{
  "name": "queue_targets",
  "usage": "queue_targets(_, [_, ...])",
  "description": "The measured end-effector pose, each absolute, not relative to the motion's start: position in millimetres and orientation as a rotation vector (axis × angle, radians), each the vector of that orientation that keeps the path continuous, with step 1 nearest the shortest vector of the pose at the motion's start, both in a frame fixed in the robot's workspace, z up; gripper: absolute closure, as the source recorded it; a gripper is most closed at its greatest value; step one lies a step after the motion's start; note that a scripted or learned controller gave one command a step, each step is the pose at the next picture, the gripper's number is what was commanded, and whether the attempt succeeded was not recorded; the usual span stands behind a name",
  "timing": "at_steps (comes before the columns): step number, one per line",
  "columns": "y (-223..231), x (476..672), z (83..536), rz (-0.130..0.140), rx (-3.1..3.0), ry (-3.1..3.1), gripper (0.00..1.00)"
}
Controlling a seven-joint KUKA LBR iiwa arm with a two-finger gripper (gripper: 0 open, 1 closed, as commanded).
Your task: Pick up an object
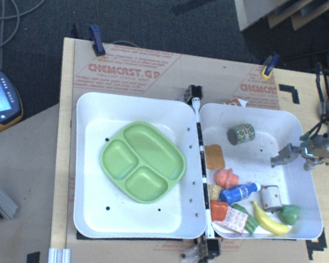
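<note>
My gripper (284, 156) hangs over the right side of the right bin (272, 119), coming in from the right edge. Nothing shows in its grasp. Below it lies a small silver tin (270, 197), and to its left a green-labelled can (241, 133) lies on its side. Along the bin's near side are a banana (269, 220), a green round item (289, 214), a blue bottle (238, 193), a pink lump (226, 178), a red block (218, 211) and a white-and-red packet (236, 220). A brown flat piece (214, 156) rests by the bin's left wall.
The left bin (89, 119) holds a light green divided plate (143, 162). Clamps (96, 39) grip the cardboard-covered bench at the back. Cables and the arm's wrist crowd the right edge.
</note>
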State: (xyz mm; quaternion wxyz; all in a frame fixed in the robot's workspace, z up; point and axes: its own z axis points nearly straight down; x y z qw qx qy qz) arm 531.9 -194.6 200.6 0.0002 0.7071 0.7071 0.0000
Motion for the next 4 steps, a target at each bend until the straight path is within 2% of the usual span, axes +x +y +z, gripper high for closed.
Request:
queue_targets(1, [-90, 477.8, 110, -0.006, 2.225, 2.242, 0.0])
queue_targets(2, [-121, 569.2, 83, 0.004, 2.213, 2.22, 0.0])
queue_targets(3, [-120, 565.9, 95, 0.002, 2.218, 2.22, 1.0])
queue_targets(4, [-120, 565.7, 94, 0.001, 2.22, 2.22, 0.0])
